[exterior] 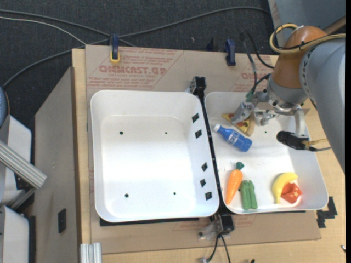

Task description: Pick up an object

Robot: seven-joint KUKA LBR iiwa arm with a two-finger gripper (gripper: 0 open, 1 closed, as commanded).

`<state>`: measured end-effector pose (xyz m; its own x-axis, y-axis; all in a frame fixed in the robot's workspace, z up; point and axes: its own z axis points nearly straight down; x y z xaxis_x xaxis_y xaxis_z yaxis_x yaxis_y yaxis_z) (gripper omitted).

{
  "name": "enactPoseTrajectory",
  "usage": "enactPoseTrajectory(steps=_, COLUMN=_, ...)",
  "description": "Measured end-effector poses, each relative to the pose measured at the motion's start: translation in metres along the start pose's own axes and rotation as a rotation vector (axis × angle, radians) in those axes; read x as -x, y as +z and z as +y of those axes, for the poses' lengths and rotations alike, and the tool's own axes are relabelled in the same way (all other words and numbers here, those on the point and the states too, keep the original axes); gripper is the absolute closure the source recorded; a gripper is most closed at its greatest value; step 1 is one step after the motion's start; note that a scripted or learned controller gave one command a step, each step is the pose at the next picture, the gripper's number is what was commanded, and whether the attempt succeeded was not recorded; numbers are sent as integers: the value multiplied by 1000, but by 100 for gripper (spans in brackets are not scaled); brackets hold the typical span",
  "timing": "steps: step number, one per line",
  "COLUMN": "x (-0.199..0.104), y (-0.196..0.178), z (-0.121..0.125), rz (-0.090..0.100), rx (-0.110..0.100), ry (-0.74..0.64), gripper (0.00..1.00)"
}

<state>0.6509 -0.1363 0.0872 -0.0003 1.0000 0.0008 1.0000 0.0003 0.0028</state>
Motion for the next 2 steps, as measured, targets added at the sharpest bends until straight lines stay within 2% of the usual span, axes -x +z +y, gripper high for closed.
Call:
enactPoseTrajectory(steps=1, x=-19, y=2, z=10, rz=-1, rx=-2, ry=-2, gripper=0)
enactPoseTrajectory(steps=2, x=-18, y=-11, z=10, rz=-2, rx=-3, ry=-2, gripper=100)
